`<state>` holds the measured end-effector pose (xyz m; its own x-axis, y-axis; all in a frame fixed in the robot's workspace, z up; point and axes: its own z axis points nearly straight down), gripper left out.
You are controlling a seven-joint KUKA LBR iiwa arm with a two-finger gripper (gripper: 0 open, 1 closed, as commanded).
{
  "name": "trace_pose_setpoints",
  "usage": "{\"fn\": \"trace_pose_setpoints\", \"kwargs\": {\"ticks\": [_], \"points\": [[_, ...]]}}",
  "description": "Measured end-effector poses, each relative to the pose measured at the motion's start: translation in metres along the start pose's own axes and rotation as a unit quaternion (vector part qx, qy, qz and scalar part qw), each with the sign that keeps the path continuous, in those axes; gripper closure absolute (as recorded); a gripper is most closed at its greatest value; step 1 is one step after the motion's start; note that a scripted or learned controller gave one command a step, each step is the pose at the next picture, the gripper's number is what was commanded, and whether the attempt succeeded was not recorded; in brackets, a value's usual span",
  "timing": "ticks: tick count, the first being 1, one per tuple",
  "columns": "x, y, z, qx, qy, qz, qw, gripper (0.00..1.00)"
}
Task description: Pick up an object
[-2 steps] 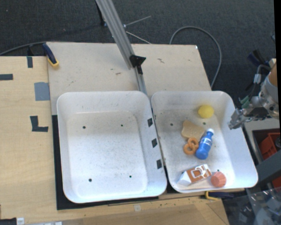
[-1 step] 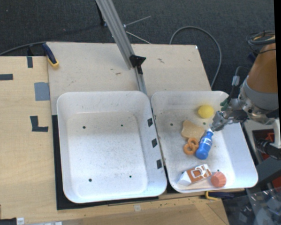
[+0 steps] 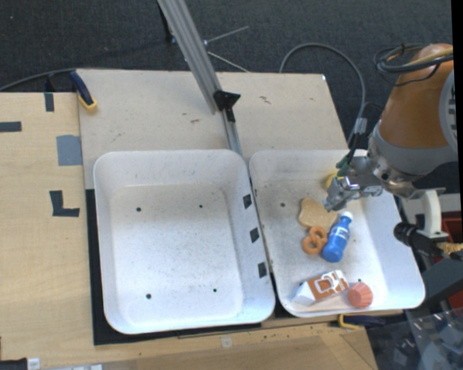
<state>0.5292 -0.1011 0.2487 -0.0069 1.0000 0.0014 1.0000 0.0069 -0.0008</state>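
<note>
The right bin (image 3: 281, 170) holds several small objects. A tan bread-slice toy (image 3: 312, 212) lies near its middle, with an orange pretzel-shaped ring (image 3: 315, 239) just below it. A blue bottle with a white cap (image 3: 337, 238) lies tilted beside them. Near the front edge sit a white and orange carton (image 3: 320, 287) and a red round piece (image 3: 360, 295). A small yellow item (image 3: 329, 181) peeks out next to the gripper. My gripper (image 3: 340, 198) hangs over the bin's right part, just above the bottle's cap and right of the bread. Nothing shows between its tips.
The left bin (image 3: 172, 237) lies beside the right one, divided by a shared rim. A grey metal pole (image 3: 198, 58) slants over the bench behind the bins. A blue and yellow clamp (image 3: 83, 91) sits at the back left. Cables run behind the right bin.
</note>
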Motion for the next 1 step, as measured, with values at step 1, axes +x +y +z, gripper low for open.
{"fn": "trace_pose_setpoints", "kwargs": {"ticks": [1], "points": [[0.0527, 0.0085, 0.0147, 0.001, 0.0, 0.0, 1.0, 1.0]]}}
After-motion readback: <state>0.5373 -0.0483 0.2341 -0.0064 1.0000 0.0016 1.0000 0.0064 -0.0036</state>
